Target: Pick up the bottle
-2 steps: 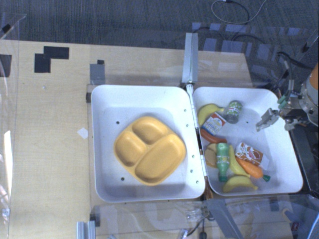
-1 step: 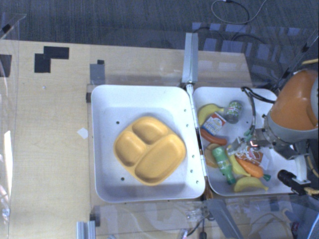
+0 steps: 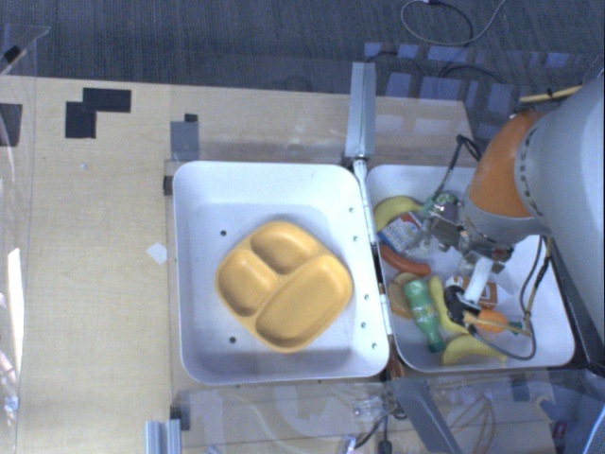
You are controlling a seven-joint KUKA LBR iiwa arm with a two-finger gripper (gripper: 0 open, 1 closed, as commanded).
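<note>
1. Camera view, layout: two white bins sat side by side at mid-frame. The left bin (image 3: 189, 253) held a yellow divided plate (image 3: 284, 282). The right bin (image 3: 560, 346) held a crowded heap of small items.
2. Camera view, target: the green bottle (image 3: 423, 312) lay on its side in the lower left of the right bin, close to the dividing wall. A red sausage-like item (image 3: 402, 260) lay just up-frame of it, and a banana (image 3: 441, 301) pressed against its right flank.
3. Camera view, gripper: the gripper (image 3: 439, 227) hung over the upper middle of the right bin, beside a printed packet (image 3: 405, 233) and apart from the bottle. Whether it was released or clenched could not be told; no item was visibly grasped.
4. Camera view, hazards: a descent from this position would likely meet the packet or the red item, not the bottle. The touching banana could be pinched together with the bottle, and the rounded body could roll aside towards the wall
</note>
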